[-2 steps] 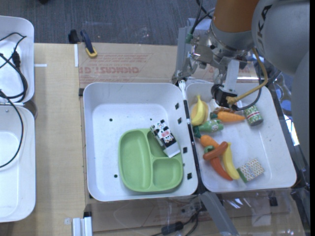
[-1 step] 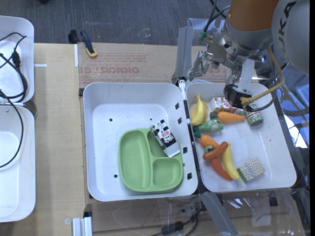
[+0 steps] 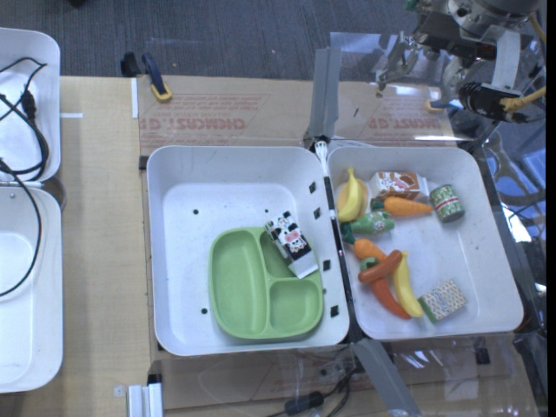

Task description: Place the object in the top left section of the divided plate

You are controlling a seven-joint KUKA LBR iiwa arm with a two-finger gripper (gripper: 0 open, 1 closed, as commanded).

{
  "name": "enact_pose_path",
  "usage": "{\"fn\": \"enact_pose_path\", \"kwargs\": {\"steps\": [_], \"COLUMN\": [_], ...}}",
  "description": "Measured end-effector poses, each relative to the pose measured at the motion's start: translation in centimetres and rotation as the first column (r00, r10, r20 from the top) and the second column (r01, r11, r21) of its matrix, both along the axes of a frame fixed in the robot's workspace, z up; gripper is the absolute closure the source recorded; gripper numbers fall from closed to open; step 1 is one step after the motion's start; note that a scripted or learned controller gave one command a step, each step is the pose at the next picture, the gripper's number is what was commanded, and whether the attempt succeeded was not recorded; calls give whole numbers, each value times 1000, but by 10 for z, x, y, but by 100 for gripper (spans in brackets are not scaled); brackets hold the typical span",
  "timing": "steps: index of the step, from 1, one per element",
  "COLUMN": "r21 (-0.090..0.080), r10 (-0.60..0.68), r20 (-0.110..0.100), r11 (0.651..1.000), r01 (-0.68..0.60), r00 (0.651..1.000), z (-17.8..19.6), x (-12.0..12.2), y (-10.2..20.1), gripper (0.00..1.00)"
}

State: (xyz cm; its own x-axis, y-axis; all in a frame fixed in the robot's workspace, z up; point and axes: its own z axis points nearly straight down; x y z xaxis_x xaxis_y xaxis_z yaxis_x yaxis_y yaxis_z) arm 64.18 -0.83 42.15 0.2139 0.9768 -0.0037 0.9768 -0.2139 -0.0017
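Left bin (image 3: 165, 233): white, shallow. One green divided plate (image 3: 261, 285) sits at the bin's 5 o'clock, with one long section and two smaller ones. One small carton with a black-and-white cow print (image 3: 290, 243) lies tilted across the plate's 1 o'clock rim, partly over the smaller section there and partly on the bin floor.

Right bin (image 3: 486, 233): white, touching the left bin along a shared edge. At its 10 o'clock, one yellow banana (image 3: 351, 196); just beside it at 11 o'clock, one flat snack packet (image 3: 400, 183) with an orange carrot (image 3: 407, 206) below. One green can (image 3: 447, 203) lies on its side at 1 o'clock. A green vegetable (image 3: 369, 225) lies near the centre. Toward 6 o'clock: a second carrot (image 3: 368, 249), a red sausage (image 3: 382, 268), a red pepper (image 3: 388, 299), a second banana (image 3: 407, 287), and one patterned box (image 3: 444, 300).

My gripper (image 3: 408, 50): above the right bin's 12 o'clock edge, well apart from the carton. Whether my fingers are spread or pressed together I cannot tell.
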Motion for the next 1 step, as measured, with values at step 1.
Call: {"fn": "enact_pose_path", "kwargs": {"steps": [1], "r21": [1], "r10": [71], "r20": [-1], "r11": [997], "r01": [-71], "r00": [997], "z": [19], "x": [17], "y": [-70], "gripper": [0]}}
